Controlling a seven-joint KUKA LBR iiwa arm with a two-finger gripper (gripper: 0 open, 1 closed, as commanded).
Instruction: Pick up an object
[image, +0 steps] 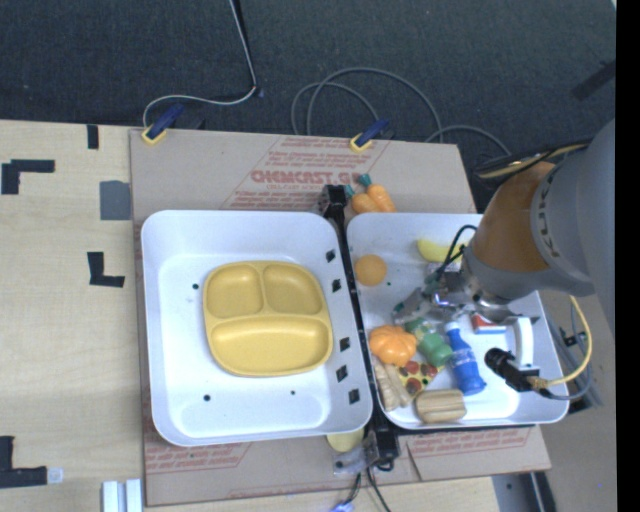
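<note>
The arm (540, 235) hangs low over the right bin (400, 228), and a clean descent means centring on one piece, not the clutter. Whether the gripper (437, 300) is parted or closed, I cannot tell. The blue bottle (463, 362) lies just below-right of it; the green piece (435, 349) just beneath; the orange ball (371, 269) up-left.

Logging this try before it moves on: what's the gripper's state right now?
Gripper: low in the right bin, over the green object; open or closed cannot be told.
</note>
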